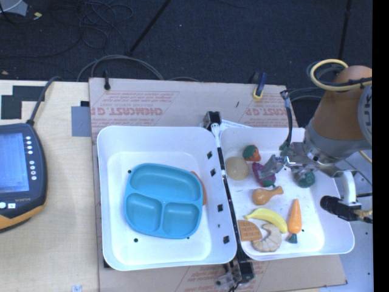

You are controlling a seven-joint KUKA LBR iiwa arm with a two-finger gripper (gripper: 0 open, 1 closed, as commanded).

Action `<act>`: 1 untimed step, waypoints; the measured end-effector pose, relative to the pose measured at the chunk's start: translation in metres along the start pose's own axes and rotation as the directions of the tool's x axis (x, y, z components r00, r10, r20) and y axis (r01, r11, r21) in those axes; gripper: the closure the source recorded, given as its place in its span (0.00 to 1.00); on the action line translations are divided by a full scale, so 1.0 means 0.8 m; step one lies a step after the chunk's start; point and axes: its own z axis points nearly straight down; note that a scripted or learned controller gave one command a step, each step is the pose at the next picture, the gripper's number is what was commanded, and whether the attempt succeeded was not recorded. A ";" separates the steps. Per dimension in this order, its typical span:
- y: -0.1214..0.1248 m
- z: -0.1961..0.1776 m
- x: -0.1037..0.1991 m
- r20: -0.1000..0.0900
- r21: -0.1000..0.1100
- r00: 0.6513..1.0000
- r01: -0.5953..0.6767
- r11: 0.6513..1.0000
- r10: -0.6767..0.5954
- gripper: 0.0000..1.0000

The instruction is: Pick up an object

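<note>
Cardboard-backed white right bin (340, 245) crowds toys: our gripper (281, 163), jaw state untellable, hovers beside a purple plastic eggplant (263, 174); we risk nudging the beige round potato (237, 168) nearby.

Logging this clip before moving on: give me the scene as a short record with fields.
left bin: holds a blue divided tray
right bin: toy foods, among them a banana, a carrot, a purple piece
arm: reaches in from the right over the right bin
pincer: low, close beside the purple piece; grip not readable
object lifted: none seen
</note>
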 end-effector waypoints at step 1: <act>-0.023 0.132 0.028 0.000 -0.001 1.000 0.001 1.000 -0.001 0.00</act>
